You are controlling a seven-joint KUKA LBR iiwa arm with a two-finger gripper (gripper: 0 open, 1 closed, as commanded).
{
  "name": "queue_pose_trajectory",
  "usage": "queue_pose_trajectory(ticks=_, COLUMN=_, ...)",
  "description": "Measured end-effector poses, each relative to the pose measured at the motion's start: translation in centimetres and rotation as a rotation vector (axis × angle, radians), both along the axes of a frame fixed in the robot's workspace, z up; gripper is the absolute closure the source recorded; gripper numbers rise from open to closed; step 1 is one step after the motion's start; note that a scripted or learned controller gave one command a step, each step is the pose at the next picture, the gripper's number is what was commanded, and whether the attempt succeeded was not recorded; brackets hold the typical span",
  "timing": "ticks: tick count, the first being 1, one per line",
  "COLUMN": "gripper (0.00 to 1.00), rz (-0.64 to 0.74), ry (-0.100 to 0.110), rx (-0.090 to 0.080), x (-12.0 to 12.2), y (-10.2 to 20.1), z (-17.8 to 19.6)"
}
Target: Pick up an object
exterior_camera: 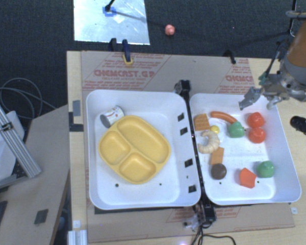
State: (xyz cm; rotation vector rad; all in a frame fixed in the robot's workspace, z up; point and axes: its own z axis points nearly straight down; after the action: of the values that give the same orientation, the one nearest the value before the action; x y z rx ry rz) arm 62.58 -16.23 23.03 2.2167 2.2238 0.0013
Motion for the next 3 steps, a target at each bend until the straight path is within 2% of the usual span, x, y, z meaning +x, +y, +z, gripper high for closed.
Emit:
queue_pose_trajectory(ticks=1, gripper=0.0, rz=-0.005, ry=0.003, rx=0.0, x=-1.1, y=-3.5, z=-15.2)
queue_pose_trajectory(ticks=2, gripper=1.0, rz=-0.001, ry=-0.004, rx=-0.001, x=-0.7, y=-3.4, z=-13.4)
queue_pose_trajectory(ticks=3, gripper=1.0, rz=0.006, ry=-0.009, rx=-0.008, x=0.6, y=4.9, z=-14.1)
